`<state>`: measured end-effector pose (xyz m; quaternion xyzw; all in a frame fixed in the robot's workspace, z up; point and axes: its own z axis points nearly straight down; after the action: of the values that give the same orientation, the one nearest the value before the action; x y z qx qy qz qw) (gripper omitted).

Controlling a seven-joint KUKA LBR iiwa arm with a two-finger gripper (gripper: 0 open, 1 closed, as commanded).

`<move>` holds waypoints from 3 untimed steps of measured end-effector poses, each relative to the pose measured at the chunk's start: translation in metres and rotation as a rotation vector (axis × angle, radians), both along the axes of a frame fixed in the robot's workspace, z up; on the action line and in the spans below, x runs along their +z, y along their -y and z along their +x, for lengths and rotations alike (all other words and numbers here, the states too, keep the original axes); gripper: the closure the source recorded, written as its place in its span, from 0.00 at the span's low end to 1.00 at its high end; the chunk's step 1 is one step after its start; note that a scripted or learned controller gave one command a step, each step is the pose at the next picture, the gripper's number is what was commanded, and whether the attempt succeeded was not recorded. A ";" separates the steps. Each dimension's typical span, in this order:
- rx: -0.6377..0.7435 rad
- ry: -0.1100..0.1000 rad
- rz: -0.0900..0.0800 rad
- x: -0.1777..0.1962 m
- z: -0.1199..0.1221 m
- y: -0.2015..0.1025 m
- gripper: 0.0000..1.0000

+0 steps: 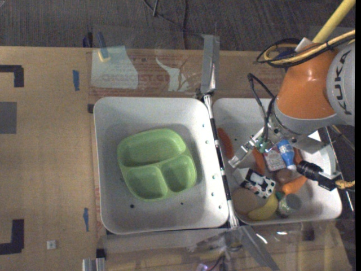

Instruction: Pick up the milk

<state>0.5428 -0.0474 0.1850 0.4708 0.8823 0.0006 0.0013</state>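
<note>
Orange-banded arm [307, 89] over right bin [237, 114] on wooden bench [45, 168].

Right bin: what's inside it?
In the right bin: cow-patterned milk carton, banana, carrot, blue-capped bottle, a few other small items. The arm covers the bin's far right, so anything under it is hidden.
</note>
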 end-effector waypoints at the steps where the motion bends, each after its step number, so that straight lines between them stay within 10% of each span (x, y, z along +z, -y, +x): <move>1: 0.083 -0.003 0.000 0.000 -0.038 0.037 0.00; 3: -0.044 0.002 -0.001 0.028 0.030 0.009 0.00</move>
<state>0.5723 -0.0564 0.2130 0.4902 0.8716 0.0006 0.0025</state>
